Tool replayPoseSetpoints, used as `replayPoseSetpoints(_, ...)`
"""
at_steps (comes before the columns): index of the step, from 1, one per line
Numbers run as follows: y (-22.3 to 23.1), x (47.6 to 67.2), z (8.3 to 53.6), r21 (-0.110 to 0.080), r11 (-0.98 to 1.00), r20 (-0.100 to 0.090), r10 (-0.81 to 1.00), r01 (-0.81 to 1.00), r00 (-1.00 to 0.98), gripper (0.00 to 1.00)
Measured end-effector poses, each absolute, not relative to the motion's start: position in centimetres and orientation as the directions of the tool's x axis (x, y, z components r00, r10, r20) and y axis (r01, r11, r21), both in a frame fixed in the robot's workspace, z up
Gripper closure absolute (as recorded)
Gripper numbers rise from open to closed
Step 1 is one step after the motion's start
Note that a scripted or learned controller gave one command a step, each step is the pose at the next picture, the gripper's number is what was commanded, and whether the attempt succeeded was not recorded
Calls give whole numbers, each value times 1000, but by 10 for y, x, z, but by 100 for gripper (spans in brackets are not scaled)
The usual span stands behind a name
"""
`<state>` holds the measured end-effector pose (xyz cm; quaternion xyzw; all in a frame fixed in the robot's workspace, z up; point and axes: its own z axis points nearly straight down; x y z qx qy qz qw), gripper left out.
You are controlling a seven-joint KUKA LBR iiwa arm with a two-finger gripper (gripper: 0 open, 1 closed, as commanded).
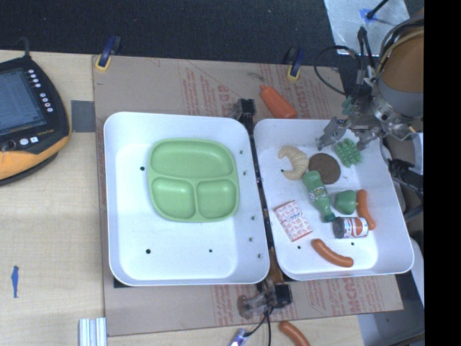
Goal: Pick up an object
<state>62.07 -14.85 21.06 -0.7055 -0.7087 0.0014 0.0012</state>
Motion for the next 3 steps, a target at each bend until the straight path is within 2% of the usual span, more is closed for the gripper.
replayPoseSetpoints(1,-164,602,98,-5,5,-1,1000,1000,-5,0)
replayPoseSetpoints(2,-176,568,92,-4,6,-2,1000,1000,-6,0)
replayPoseSetpoints(3,-206,645,93,0,4,0,1000,1000,-4,0)
